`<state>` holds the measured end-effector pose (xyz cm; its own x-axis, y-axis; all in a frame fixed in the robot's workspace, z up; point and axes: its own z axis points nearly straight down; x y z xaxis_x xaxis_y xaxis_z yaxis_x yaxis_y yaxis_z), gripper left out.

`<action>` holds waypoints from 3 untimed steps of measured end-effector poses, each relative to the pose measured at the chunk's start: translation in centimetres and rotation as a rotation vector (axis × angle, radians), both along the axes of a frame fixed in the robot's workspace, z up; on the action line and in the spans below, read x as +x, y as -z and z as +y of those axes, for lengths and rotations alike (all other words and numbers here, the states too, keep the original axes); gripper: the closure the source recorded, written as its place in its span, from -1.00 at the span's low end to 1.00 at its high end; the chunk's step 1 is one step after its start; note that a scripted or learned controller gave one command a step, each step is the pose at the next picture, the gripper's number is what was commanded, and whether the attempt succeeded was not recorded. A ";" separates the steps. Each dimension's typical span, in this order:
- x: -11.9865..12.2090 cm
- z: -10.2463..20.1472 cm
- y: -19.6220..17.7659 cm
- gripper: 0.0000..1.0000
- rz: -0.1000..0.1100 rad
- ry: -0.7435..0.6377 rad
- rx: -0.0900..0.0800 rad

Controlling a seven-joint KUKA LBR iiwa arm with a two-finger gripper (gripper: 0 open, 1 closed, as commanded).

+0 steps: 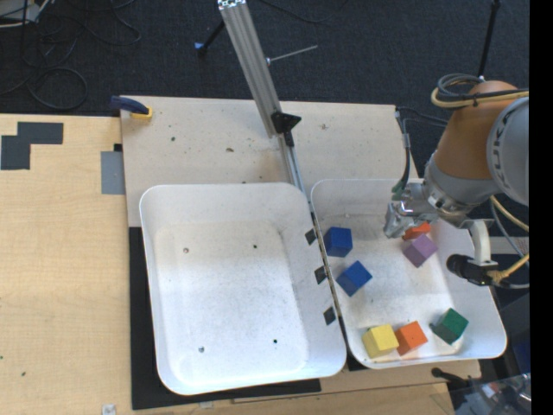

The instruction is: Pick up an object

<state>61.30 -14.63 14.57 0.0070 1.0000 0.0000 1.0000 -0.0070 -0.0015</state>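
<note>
Light wood panel (52, 258): takes up the far left, with a few grey patches stuck on it near the top.
Blue and yellow clamp (131, 106): sits on the back left corner of the pale speckled board (207, 141) that both bins rest on.
Left bin (160, 223): white, shallow, just some dark specks on the floor.
Aluminium rail (252, 59): slants up from between the bins toward the back, checkered tag on its top end, black bracket lower down.
Right bin (346, 193): white too, touching the left one along the middle edge, and all the blocks are in here.
Blue cubes: one (338, 240) near the left wall, another (354, 277) just below it, close but apart.
Front row: yellow cube (379, 341) and orange cube (411, 336) look like they're touching, green cube (450, 325) just to their right by the front right corner.
Purple cube (420, 249): right half of the bin, just beside a small orange-red block (418, 229).
Gripper (398, 219): metal, down low in the bin, right next to the orange-red block and just left of the purple one. Honestly can't tell if it's spread or pinched, or whether it's actually got anything.
Arm (484, 145): grey with the big orange band, comes in from the right.
Room: dark carpet behind, cables lying about on the top left.
</note>
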 end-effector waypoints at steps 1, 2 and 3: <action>0.1 -1.0 -5.4 1.00 -0.001 -0.002 -0.001; 0.2 -1.1 -9.7 1.00 0.000 -0.009 0.000; 1.1 4.5 -10.1 1.00 0.003 -0.012 0.002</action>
<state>62.38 -10.16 24.64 -0.0048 1.0000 0.0021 1.0000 0.0048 -0.0043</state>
